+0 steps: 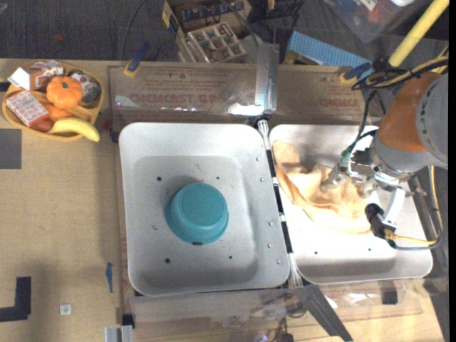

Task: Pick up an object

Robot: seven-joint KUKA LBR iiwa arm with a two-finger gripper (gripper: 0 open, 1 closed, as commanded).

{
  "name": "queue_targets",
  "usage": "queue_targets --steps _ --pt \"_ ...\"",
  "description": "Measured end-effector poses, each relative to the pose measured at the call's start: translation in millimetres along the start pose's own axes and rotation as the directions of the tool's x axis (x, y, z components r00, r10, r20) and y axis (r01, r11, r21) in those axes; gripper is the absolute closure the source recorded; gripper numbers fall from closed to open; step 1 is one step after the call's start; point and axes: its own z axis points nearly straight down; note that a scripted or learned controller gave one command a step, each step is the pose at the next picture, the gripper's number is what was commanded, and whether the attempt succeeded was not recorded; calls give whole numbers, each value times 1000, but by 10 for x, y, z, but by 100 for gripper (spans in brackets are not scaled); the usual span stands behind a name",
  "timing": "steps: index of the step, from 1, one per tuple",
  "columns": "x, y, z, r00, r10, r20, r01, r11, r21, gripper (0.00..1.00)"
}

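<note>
A crumpled yellow cloth point(313, 189) lies in the right bin point(356, 262), spread from its left wall toward the middle. My gripper point(340, 180) hangs low over the cloth's right part, its metal fingers point(332, 179) pointing down and left at the fabric. Whether any cloth sits between them is hidden by the wrist. An upturned teal bowl point(199, 212) rests in the middle of the left bin point(142, 262), far from the gripper.
The grey arm with its orange band point(402, 123) comes in from the right over the right bin's far corner. A black cable point(388, 226) loops near the right bin's right side. A dish of toy fruit point(53, 102) stands on the bench at far left.
</note>
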Motion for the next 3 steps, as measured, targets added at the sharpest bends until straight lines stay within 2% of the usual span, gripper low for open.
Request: queue_targets --steps 1,2,3 --pt "14 14 -113 1000 -3 0 3 1000 -4 100" --pt "135 194 -346 931 -365 -1 365 931 3 100" --pt "136 194 -347 931 -365 -1 365 931 3 0"
